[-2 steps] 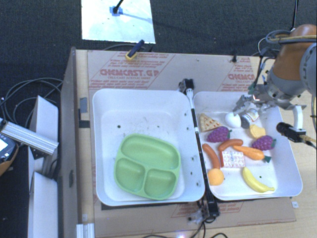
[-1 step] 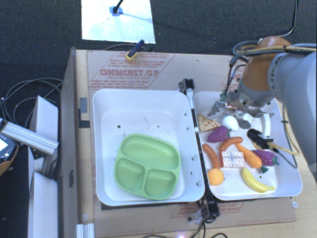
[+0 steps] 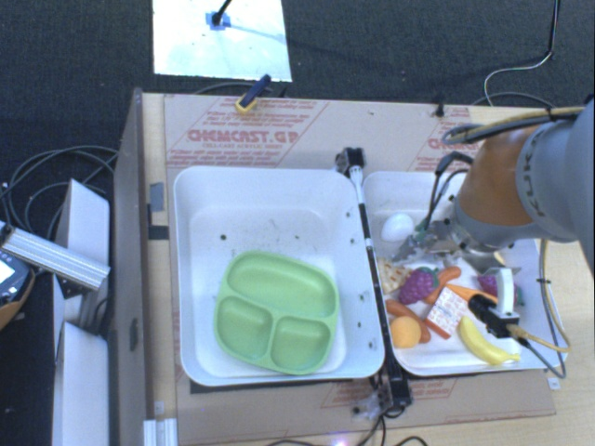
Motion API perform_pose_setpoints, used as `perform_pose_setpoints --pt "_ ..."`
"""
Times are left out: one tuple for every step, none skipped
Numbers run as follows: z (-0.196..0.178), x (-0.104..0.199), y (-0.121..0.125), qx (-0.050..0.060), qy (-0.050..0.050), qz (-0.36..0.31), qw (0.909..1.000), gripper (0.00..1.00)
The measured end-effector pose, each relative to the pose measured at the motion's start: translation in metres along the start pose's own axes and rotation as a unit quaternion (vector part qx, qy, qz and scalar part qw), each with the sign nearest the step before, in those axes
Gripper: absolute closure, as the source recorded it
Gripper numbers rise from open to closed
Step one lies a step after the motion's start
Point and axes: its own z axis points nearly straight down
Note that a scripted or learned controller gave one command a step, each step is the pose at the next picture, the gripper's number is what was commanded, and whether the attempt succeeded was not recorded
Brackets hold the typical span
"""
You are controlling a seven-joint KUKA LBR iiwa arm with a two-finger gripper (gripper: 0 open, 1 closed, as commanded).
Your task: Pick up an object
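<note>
The arm's fingers [image 3: 416,246] hang low in the right bin [image 3: 390,193], just beside the white egg [image 3: 398,226]; I can't tell how open they are. The egg looks light, smooth and slippery, best pinched across its middle. Grapes [image 3: 417,285], a banana [image 3: 483,341] and an orange [image 3: 404,332] share that bin; the left bin [image 3: 214,193] holds a green tray [image 3: 276,311].

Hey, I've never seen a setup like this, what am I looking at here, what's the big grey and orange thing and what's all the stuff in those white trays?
One camera looks down at a slant on a bench. The grey and orange thing is a robot arm reaching in from the right. Its claw hangs low over the right bin, which holds toy food: a white egg, purple grapes, an orange, a banana. The left bin holds a green divided plate. I can't tell whether the claw grips anything.
</note>
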Motion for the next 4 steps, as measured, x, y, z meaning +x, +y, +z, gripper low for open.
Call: perform_pose_setpoints --pt "-0.0009 -0.0091 -0.0714 -0.001 0.003 -0.002 1.0 0.0" --pt "-0.0008 -0.0125 -0.071 -0.001 0.006 -0.004 1.0 0.0" --pt "-0.0006 -0.0136 -0.0711 0.0 0.007 -0.003 1.0 0.0" --pt "-0.0005 -0.0133 -0.0712 0.0 0.006 -0.003 1.0 0.0"
